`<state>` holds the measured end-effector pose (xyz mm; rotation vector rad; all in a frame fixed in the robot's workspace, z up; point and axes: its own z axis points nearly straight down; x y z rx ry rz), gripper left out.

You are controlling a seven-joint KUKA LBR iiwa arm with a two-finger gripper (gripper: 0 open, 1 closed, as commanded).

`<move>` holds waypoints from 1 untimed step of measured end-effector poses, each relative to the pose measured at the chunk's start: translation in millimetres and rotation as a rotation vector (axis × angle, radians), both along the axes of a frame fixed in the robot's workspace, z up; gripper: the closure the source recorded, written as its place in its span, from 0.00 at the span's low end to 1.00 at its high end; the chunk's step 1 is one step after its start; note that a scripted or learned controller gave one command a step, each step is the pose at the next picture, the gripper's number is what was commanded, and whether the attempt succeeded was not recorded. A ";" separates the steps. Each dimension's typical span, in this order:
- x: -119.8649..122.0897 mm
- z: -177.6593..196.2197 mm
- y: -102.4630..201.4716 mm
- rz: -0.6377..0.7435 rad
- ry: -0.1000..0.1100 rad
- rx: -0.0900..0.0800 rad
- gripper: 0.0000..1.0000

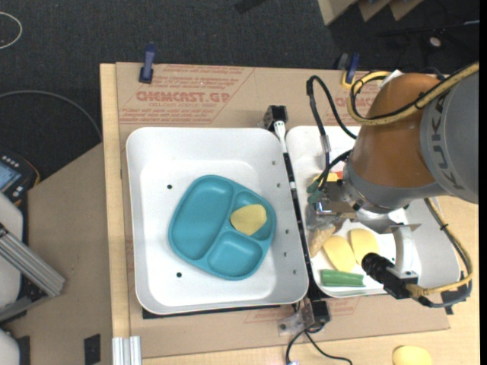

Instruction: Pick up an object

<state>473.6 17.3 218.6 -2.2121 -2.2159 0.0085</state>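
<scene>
The arm reaches in from the right, and its orange wrist band (392, 139) hangs over the right bin (300, 147). My gripper (326, 204) points down at that bin's left side, close to the wall between the bins. Just below it lie two pale yellow pieces (340, 253) and a green stick (340, 277). A small yellow and red item (319, 181) shows beside the gripper. The arm hides most of the right bin's floor.
The left bin (152, 158) holds a teal divided plate (202, 223) with a yellow piece (248, 219) in its right compartment. Black cables loop over the right bin's back edge. Another yellow object (411, 354) lies on the bench at the bottom right.
</scene>
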 end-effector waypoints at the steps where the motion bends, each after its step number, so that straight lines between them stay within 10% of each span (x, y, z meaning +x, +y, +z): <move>1: 7.5 175.2 33.3 0.005 -0.032 0.001 1.00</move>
